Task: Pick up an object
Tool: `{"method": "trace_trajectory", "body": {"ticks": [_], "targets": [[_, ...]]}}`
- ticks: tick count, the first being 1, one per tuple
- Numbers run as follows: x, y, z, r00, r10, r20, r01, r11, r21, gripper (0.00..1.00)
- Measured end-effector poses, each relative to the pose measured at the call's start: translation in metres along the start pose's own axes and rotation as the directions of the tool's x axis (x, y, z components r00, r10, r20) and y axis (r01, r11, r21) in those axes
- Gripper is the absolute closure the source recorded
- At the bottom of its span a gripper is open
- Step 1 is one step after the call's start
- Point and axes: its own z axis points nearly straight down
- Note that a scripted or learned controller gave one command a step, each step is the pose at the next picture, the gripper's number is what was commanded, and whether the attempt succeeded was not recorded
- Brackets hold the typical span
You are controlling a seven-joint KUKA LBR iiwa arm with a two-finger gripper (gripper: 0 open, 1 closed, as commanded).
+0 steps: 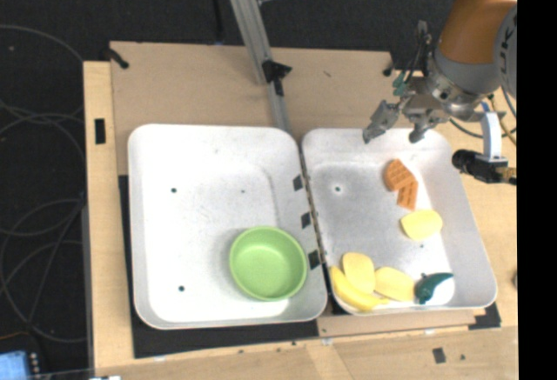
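Camera view looks down on my bench [365,65] with its two white bins side by side. My arm [474,30] comes in from the right, orange band above the wrist, and my gripper [396,128] hangs over the far edge of the right bin [348,196]. Its two fingers [377,124] are spread well apart and point down toward the bin's far rim. Nothing sits between them; they have hold of nothing.

The objects to pick from lie in the right bin. An orange ridged piece [402,182] rests on the floor just nearer the camera than my gripper, a little to its right, apart from the fingers. Just below it, not quite touching as far as I can tell, lies a yellow slice [421,224]. Along the near wall of that bin a heap of yellow pieces [370,283] overlaps one another, crowded into the near left corner. Beside the heap, to the right, a small teal object [432,285] lies against the near wall; its shape is too small for me to make out.

In the left bin [191,187] a green bowl [268,262] stands upright near the near right corner, close to the divide between the bins.

A grey metal pole [248,22] slants across the bench behind the bins.
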Motion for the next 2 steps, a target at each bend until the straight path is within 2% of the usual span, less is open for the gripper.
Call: {"method": "trace_trajectory", "body": {"ticks": [1, 2], "targets": [[0.0, 0.0, 0.0, 1.0, 0.0, 0.001, 0.0, 1.0, 0.0, 0.0], [-0.004, -0.001, 0.063, 1.0, 0.005, 0.005, -0.005, 1.0, 0.006, 0.0]]}}
